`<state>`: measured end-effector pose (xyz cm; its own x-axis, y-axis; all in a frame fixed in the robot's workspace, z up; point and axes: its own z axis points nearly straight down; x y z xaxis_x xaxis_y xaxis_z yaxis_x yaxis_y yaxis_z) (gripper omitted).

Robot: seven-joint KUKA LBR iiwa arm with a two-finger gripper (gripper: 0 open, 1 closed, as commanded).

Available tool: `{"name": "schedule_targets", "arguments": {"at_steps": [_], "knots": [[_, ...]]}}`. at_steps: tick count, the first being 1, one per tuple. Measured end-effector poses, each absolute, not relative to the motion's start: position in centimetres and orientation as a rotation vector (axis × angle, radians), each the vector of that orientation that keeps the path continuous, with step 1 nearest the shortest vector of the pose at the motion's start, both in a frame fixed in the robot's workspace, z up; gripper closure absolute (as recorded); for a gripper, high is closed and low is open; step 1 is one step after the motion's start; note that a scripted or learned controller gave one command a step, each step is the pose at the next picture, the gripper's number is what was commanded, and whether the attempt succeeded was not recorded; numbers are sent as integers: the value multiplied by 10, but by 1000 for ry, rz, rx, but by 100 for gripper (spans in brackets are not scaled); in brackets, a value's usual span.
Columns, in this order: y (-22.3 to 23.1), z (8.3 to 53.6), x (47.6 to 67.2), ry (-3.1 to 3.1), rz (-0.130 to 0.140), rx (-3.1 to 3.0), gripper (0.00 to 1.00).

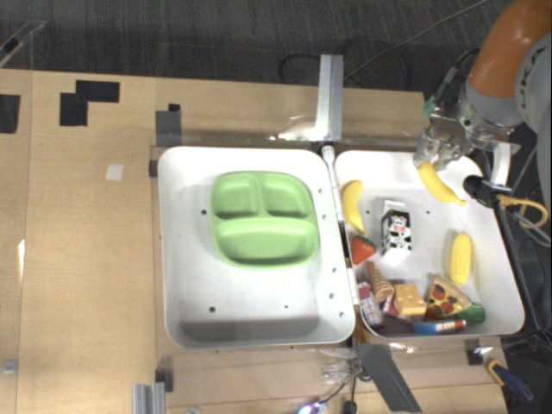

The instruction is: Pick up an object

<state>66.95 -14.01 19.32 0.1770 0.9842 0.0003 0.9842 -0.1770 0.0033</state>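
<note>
Over the far right corner of the right bin (509,313), you see the gripper (437,155) hanging from the grey arm with its orange band (509,46), and a yellow banana (441,185) sits right at its fingertips, its far end up between the fingers while the rest slants down toward the near right. You can take the claw as clamped on that banana, though whether the fruit has left the bin floor you cannot tell from this slant. Elsewhere in the same bin, a second banana (353,205) lies along the left wall, and a small black-and-white carton (397,228) rests near the middle. To the right of it you see a corn cob (461,259) lying lengthwise, well apart from the gripper. Along the near edge a cluster of toy foods crowds together: a red piece (362,251), a brown block (409,300), a pizza slice (448,297) and a blue-and-red marker (438,325). In the left bin (185,257), a green divided plate (262,216) lies flat toward the far side.
</note>
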Motion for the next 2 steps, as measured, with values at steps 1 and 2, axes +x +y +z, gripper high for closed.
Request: {"name": "schedule_targets", "arguments": {"at_steps": [1,2], "knots": [[-81,212,669,1833,3,2550,100],[-7,218,669,1751,2,2609,100]]}}
